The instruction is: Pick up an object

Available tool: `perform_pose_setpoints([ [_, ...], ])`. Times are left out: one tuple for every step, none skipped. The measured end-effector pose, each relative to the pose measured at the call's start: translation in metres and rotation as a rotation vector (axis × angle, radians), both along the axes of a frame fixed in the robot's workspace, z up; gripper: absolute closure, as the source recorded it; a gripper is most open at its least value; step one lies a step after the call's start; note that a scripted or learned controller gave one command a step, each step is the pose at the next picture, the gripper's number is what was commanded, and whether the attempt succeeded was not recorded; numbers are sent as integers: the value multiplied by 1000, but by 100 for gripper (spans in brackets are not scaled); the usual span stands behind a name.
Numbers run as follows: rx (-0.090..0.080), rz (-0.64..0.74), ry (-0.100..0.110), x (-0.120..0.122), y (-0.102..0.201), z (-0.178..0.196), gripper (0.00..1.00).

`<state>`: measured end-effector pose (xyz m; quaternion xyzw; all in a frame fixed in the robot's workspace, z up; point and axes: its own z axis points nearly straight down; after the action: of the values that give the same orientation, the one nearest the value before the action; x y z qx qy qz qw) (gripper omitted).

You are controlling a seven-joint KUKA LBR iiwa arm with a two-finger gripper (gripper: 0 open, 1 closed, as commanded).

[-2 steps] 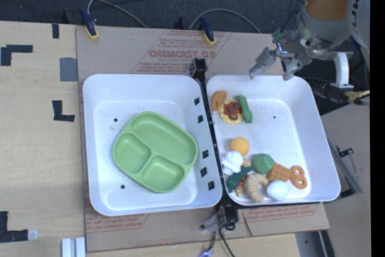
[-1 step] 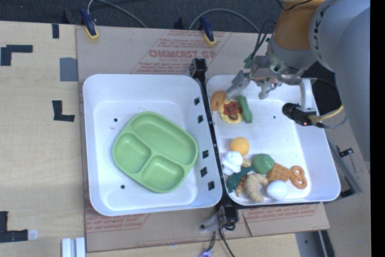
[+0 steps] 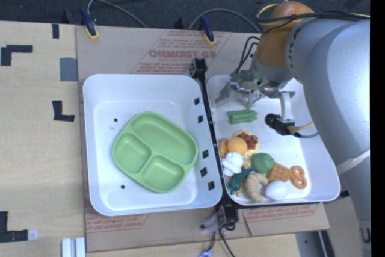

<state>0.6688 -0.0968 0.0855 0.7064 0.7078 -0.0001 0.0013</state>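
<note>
The grey arm (image 3: 337, 87), with its orange band (image 3: 281, 30), covers the far right corner of the right bin (image 3: 299, 150) and much of that bin's right rim, and the picture's right side cuts off its bulk. The gripper (image 3: 239, 92) hangs over the far end of that bin, close to the wall it shares with the left bin (image 3: 99, 129). From above it reads as a tangle of grey metal, and I cannot tell whether it is wide or narrow. Just on the near side of it, apart from the other toys, a green pod-shaped toy (image 3: 242, 115) lies flat on the white floor. The remaining toy foods are heaped at the near end, touching and overlapping, so some are hard to name: an orange, red and yellow piece (image 3: 242, 143), a white knobbly piece (image 3: 231, 161), a round green piece (image 3: 262, 162), a dark green piece (image 3: 240, 178) partly under a tan croissant (image 3: 255, 186), a white egg (image 3: 277, 191) by the near rim, and a pretzel (image 3: 297, 176). The floor to the right, between the pod and the pretzel, is bare. In the left bin a green divided plate (image 3: 155, 151) sits mid-floor, skewed to the walls, with white floor showing all round it, widest at the far side
</note>
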Motion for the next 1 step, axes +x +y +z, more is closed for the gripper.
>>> perform_pose_setpoints([
  [0, -1, -1, -21, -34, 1, 0],
])
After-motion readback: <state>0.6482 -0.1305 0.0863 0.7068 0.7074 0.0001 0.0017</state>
